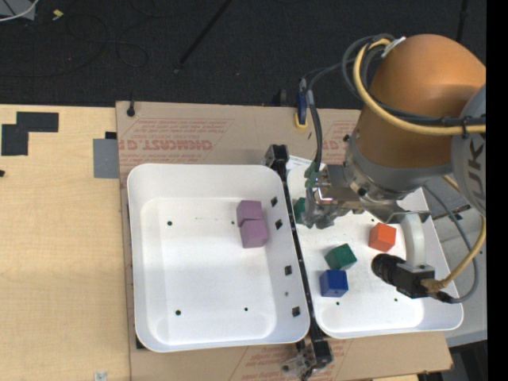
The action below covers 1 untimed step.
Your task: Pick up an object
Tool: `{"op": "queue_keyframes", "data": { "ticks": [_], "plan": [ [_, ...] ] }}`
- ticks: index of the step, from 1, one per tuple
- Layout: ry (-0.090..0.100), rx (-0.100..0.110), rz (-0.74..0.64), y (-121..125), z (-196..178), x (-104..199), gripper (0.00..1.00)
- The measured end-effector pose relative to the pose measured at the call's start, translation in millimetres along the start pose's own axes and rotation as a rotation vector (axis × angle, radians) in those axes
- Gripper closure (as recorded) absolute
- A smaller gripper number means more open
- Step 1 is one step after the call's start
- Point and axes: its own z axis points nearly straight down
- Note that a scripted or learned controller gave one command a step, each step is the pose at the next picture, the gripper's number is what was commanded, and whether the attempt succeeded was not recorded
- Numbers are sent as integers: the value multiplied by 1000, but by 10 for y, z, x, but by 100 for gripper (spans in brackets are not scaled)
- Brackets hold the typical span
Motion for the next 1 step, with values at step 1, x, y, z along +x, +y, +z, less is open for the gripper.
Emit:
{"op": "queue_keyframes", "data": {
  "ticks": [1],
  "plan": [
    [-5,22,4,-61,482,-197,100]
  ]
}}
